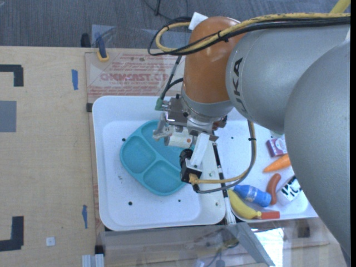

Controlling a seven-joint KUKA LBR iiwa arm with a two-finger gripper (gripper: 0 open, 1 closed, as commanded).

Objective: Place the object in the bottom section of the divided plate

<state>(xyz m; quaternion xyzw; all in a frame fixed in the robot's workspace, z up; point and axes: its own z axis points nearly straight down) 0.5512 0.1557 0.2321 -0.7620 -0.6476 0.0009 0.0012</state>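
A teal divided plate [146, 161] lies tilted in the left white bin [111, 204], with three compartments. My gripper [163, 131] hangs over the plate's upper right rim, below the arm's orange band. The wrist hides the plate's far corner and whatever may be under the gripper. I see no object lying in the visible compartments.
The right bin [295, 207] holds a yellow banana [242, 206], a blue bottle [251, 194], a red sausage [273, 184], an orange carrot [277, 163], a purple packet [275, 146] and a white-and-black item [289, 189]. The arm covers most of that bin.
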